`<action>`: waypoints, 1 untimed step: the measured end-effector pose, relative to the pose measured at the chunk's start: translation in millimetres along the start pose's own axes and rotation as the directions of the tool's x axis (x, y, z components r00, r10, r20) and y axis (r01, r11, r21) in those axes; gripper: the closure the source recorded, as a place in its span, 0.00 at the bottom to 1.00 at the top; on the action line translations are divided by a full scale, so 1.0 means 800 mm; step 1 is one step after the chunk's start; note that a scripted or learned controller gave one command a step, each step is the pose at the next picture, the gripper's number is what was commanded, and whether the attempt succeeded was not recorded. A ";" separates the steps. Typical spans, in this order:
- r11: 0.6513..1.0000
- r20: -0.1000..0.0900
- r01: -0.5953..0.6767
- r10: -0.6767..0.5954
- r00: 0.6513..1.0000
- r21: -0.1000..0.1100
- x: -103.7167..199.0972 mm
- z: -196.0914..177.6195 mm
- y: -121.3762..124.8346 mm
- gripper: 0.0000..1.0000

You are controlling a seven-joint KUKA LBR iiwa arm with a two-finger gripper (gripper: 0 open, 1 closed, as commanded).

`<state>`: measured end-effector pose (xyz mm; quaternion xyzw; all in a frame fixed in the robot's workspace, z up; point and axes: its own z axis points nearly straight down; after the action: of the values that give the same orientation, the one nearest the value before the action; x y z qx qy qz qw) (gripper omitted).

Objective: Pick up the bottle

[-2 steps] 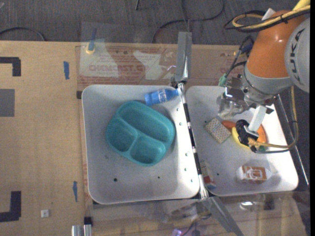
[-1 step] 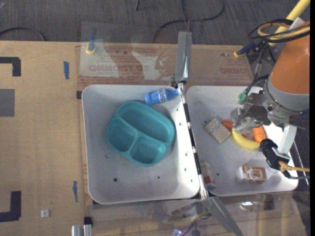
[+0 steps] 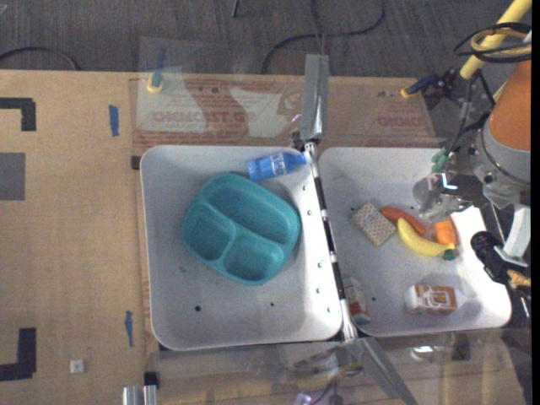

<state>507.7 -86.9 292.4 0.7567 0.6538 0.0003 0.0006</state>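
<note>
Looking over the bench, largest thing first, we note:

Left bin (image 3: 169,310): takes the middle-left of the frame; it carries the plate and the bottle.

Right bin (image 3: 380,175): sits beside it, toward the right of the frame, with a banana (image 3: 422,241), a carrot (image 3: 403,220), a small patterned block (image 3: 373,224) and a little carton (image 3: 432,298) scattered in it.

Arm (image 3: 512,121): enters at the upper right of the frame, grey under an orange band.

Plate (image 3: 241,226): teal, divided into compartments, lying in the middle of the left bin.

Bottle (image 3: 275,165): small, clear with a blue label, lying on its side at the upper right of the left bin, near the dividing wall and just above the plate's rim. We cannot tell whether it touches the plate.

Gripper (image 3: 434,194): hangs over the right bin, just above the carrot and banana, well apart from the bottle. We cannot tell how its jaws stand.

Handling: we judge the bottle light, thin-walled and slick, likely to roll or squirt out under a hard squeeze.

Hold: we would close across the labelled middle, jaws square to its long axis, minding the wall and the plate's rim on either side.
</note>
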 end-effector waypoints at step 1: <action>0.957 0.000 -0.292 0.292 0.957 0.005 -0.040 0.076 -0.030 1.00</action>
<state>479.1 -115.4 231.4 0.8448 0.5351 -0.0009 -0.0017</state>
